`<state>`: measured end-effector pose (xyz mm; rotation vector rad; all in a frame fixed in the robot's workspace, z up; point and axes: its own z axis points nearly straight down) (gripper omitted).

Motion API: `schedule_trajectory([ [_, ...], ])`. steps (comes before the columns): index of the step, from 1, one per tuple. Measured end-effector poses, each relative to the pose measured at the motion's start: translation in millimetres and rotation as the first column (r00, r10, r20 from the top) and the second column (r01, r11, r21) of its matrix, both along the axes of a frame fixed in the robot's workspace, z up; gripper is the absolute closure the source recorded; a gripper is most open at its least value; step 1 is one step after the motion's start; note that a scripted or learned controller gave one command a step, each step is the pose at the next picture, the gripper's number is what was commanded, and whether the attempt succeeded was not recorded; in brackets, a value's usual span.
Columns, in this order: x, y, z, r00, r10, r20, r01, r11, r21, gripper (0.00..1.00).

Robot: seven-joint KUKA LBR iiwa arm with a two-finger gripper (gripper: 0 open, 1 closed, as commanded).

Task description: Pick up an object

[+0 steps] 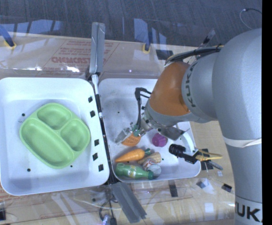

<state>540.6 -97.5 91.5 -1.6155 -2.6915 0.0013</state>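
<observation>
My gripper [131,134] is low in the right bin [112,97], near its middle, with the grey arm and its orange band above it. The fingers stand open, and a small orange item [134,139] lies right at the fingertips; I cannot tell whether they touch it. Just below lie an orange carrot [130,155] and a green bottle [132,172] along the bin's front wall. A purple round thing [159,139] sits to the gripper's right, partly under the wrist. A small brownish item [151,160] rests between the carrot and the bottle.
The left bin [9,97] holds a light green divided plate [55,134]. A grey bar [97,50] runs along the seam between the two bins. The arm covers the right bin's far right part.
</observation>
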Motion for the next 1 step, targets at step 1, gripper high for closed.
schedule_trajectory([
  [1,0.2,-0.1,9.7,1.000,0.003,-0.001,-0.003,1.000,0.000,1.00],
])
